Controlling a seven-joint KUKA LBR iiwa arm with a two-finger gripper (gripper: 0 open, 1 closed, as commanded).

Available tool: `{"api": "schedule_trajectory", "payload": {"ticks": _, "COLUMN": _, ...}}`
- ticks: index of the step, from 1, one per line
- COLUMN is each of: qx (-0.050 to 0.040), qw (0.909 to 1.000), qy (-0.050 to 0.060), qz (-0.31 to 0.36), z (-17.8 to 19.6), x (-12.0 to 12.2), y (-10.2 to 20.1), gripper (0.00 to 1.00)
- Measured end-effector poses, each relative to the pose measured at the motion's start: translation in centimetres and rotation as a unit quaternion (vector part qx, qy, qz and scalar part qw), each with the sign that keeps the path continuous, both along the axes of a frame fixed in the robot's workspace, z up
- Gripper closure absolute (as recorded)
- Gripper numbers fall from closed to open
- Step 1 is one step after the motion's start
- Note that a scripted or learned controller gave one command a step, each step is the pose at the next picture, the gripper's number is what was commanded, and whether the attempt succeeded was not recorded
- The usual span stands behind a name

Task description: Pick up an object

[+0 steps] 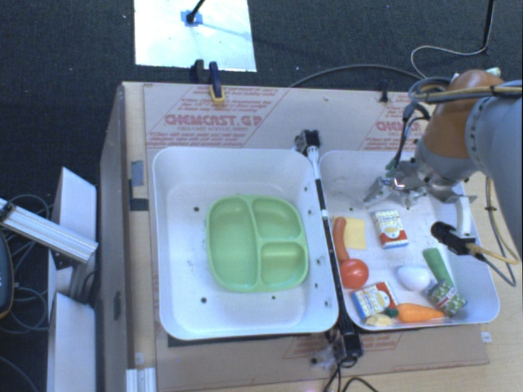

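Note:
My gripper (395, 188) hangs over the back part of the right bin (482, 300), just behind a small red and white carton (391, 227). Nothing shows held in it. In the same bin lie an orange sausage (340, 235), a yellow cheese slice (355, 234), a red tomato (354, 273), a white egg (413, 278), a green cucumber (437, 263), a small can (448, 298), a carrot (419, 313) and a colourful box (374, 300).
The left bin (176, 219) holds a green compartment plate (256, 242). A dark divider rail (323, 219) runs between the two bins. The arm's orange band (453, 125) sits above the right bin's back right corner.

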State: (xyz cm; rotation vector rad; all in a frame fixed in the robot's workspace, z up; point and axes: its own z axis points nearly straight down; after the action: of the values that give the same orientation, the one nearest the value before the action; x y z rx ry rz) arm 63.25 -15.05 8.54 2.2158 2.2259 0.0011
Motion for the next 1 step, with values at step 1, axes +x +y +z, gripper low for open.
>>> {"api": "schedule_trajectory", "payload": {"ticks": 1, "qx": 0.0005, "qw": 1.0000, "qy": -0.001, "qz": 0.000, "z": -0.03, "x": 2.87, "y": 5.83, "gripper": 0.00}}
